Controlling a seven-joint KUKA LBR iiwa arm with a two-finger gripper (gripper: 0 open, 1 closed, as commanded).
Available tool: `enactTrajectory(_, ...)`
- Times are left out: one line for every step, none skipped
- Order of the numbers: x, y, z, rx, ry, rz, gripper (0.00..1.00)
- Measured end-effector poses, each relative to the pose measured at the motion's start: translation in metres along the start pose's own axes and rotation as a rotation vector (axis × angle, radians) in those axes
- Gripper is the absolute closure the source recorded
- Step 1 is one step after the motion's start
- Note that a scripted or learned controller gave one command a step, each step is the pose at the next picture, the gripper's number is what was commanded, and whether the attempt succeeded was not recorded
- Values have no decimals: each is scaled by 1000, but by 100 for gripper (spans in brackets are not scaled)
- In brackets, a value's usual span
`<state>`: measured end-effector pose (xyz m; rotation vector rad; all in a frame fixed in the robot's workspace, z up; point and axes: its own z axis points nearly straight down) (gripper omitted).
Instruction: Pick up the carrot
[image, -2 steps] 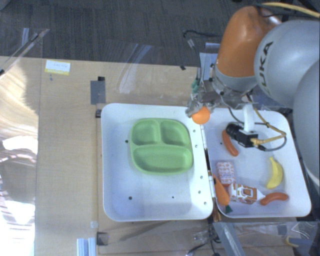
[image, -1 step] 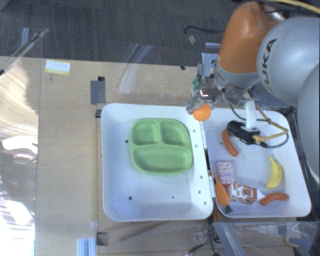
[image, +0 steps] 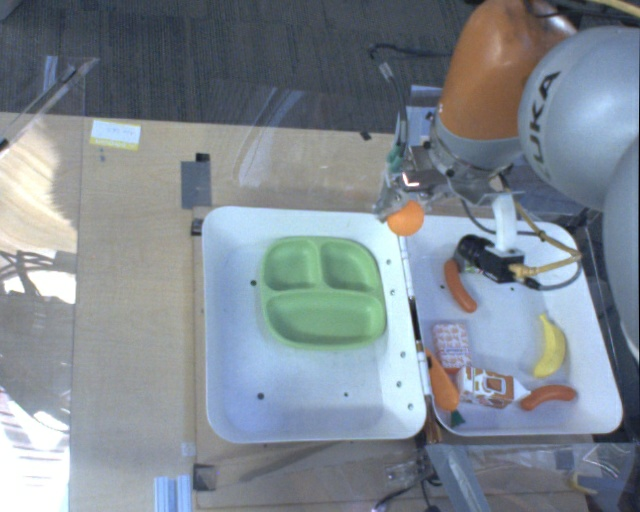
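— Carrot (image: 442, 382) is nearest the lens. It lies along the left wall of the right bin (image: 575, 300), in the near corner, with its green end toward the camera. From the jaws it is well apart, toward the camera and a little to the view's right.

— And the gripper (image: 399, 205) itself?

— It hangs over the far end of the strip where the two bins meet. Whether the jaws are open or closed I cannot tell, as the wrist hides them. A small orange ball (image: 405, 219) sits directly below them, touching or nearly so, and I cannot say if it is gripped.

— Go across from the left.

— To the view's left of the jaws and nearer the camera, a green divided plate (image: 322, 292) rests in the left bin (image: 230, 380). To their right and nearer is a red sausage (image: 460, 286). Nearer still is a pink packet (image: 452, 343), then a small carton (image: 487, 387) just beside the carrot. Farther right lie a banana (image: 549, 347) and a second sausage (image: 548, 396), both well apart from the jaws.
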<state>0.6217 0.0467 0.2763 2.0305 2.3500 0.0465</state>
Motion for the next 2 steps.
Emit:
enactTrajectory(35,-7,15,37,6,6,100)
enactTrajectory(20,-57,21,36,19,-561,100)
